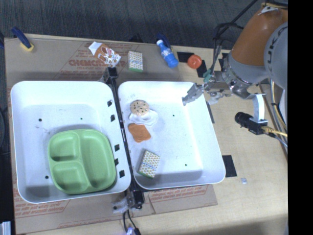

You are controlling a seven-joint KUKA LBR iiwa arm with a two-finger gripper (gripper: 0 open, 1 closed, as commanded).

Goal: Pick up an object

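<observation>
Fingers: spacing cannot be told; the grey gripper (191,96) hangs over the right white bin's (205,146) upper rim, nothing between them. The round cookie (140,106) and orange slab (140,132) crowd the divider; risk of a wall-fouled, glancing grasp.

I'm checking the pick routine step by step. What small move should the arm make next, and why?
Probably swing the claw leftward over the right bin toward the cookie. The claw sits at the bin's upper right rim with nothing between its fingers, while the cookie, the orange piece and the small packet all lie along the bin's left side.
</observation>
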